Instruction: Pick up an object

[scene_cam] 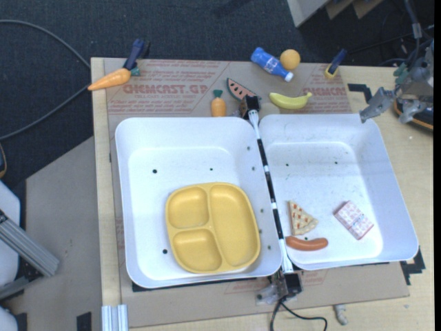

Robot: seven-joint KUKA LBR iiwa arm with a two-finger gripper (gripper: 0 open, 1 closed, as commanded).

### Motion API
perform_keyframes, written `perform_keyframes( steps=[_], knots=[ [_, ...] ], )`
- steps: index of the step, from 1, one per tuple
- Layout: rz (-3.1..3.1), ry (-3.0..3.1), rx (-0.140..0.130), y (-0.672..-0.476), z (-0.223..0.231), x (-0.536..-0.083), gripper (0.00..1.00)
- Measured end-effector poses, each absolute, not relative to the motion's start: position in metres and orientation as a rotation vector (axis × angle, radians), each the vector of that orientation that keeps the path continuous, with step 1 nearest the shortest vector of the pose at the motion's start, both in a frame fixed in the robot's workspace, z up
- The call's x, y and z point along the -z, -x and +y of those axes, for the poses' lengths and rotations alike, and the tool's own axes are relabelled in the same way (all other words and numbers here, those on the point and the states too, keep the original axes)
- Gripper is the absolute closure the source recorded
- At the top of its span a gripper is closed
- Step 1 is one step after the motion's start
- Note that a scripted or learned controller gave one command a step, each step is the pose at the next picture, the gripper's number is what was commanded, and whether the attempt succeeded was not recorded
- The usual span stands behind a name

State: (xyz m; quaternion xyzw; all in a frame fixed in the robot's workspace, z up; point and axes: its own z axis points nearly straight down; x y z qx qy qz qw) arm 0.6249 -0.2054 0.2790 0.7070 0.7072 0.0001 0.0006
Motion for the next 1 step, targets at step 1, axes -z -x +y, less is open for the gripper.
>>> perform_keyframes(
  steps=[1],
  knots=[
    [2.223,-2.221,0.0,-0.5701,-0.1626,-0.2462,0.0]
  ],
)
